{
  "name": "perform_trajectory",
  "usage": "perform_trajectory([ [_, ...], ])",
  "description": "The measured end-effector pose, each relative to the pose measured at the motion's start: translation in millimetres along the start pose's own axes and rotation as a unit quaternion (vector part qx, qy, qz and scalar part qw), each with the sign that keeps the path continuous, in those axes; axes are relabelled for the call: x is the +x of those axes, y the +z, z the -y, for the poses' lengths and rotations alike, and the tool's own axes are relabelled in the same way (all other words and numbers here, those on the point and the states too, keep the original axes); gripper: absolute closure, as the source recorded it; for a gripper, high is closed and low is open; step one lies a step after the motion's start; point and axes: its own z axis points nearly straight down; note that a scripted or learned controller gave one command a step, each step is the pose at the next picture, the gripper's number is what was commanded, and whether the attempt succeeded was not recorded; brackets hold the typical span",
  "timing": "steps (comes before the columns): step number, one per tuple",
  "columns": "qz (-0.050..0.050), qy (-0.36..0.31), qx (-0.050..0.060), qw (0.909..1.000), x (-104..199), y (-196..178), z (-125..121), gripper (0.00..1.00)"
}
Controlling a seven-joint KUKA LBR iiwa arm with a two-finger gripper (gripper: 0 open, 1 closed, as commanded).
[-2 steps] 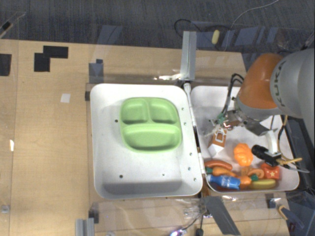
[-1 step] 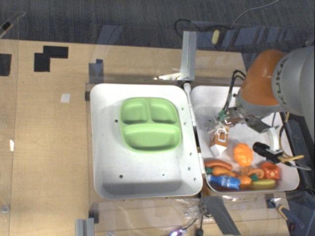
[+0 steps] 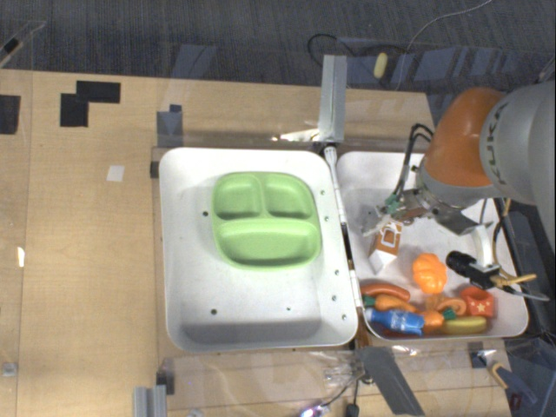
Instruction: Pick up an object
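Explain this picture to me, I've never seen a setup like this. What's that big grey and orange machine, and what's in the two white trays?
This is one photo from a camera fixed above a workbench, looking down at a slant. The grey robot arm with an orange band reaches in from the right. Its gripper hangs low in the right-hand white bin, just above a small white and orange carton. I cannot tell whether it grips anything. That bin also holds toy food: an orange round toy, a blue toy, a yellow banana and some red pieces. The left-hand white bin holds a green plastic plate with three compartments.
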Motion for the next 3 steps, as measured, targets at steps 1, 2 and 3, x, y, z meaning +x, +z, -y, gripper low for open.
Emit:
perform_trajectory([
  [1, 0.000, -0.073, 0.001, 0.9973, 2.0, 9.9, 27.5, 0.00],
  [2, 0.001, -0.072, -0.002, 0.9974, 2.2, -1.9, 25.1, 1.00],
  [3, -0.001, -0.020, 0.006, 0.9998, 47.6, -101.1, -58.5, 1.00],
])
